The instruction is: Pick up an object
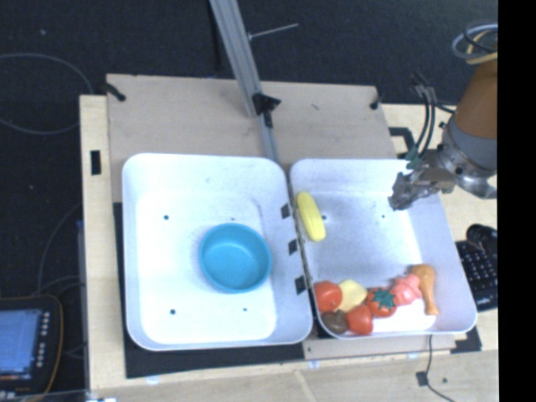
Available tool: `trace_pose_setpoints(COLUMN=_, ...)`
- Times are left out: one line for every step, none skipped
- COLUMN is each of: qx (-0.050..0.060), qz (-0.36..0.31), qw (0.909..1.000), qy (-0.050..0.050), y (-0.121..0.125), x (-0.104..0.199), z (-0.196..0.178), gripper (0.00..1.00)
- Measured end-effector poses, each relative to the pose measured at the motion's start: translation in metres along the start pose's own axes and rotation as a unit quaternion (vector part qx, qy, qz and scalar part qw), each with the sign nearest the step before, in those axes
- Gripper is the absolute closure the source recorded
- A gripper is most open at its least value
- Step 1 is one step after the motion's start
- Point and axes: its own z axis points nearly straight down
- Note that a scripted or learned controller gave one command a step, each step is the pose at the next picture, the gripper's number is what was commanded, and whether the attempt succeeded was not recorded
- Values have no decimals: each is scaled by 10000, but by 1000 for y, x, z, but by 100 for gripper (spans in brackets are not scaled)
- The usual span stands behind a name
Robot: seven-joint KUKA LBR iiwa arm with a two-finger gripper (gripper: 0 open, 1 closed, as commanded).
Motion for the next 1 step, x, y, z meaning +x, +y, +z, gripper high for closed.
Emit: trace_pose_setpoints(qx=25, qz=16, qw=10000, qy=-8, y=21, x=45, z=15, gripper=100)
